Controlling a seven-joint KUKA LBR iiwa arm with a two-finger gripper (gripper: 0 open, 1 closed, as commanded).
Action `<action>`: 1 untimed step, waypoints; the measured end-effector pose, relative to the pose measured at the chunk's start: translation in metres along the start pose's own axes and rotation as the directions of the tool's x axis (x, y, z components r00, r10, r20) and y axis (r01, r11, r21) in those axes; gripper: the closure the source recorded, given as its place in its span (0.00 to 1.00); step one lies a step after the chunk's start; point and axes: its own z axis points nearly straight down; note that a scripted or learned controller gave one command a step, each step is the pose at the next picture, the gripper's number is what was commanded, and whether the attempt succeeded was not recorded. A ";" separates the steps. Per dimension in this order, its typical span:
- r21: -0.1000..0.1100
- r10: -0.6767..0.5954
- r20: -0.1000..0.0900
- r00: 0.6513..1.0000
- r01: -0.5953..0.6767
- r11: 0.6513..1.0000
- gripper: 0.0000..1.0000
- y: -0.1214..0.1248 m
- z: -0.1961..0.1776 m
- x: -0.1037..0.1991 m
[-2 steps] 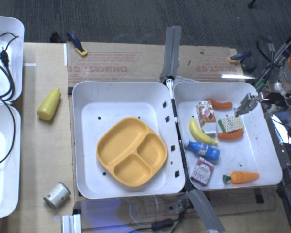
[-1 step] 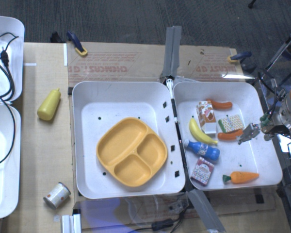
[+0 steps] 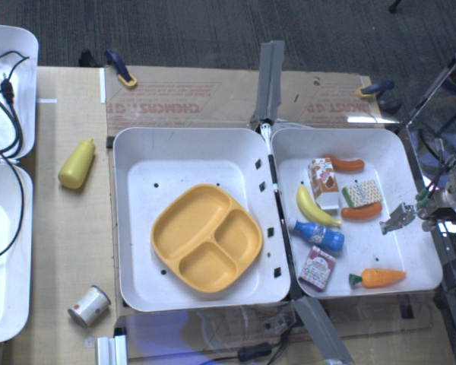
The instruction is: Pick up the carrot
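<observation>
- Orange plastic carrot with green top [image 3: 379, 277] lies in the right white bin [image 3: 410, 162], below and just left of the gripper [image 3: 399, 217].
- Gripper's finger state: cannot tell.

Carrot [image 3: 381, 277] lies near right bin's [image 3: 410, 166] front right corner, apart from the other toys. Gripper [image 3: 399, 217] hangs at bin's right side, above and clear of carrot. Banana [image 3: 313, 207], blue bottle [image 3: 319, 235] mid-bin. Yellow plate [image 3: 206, 237] in left bin [image 3: 137, 166].
</observation>
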 end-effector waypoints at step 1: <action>-0.002 -0.184 0.000 0.983 0.184 0.983 0.00 0.000 0.093 0.001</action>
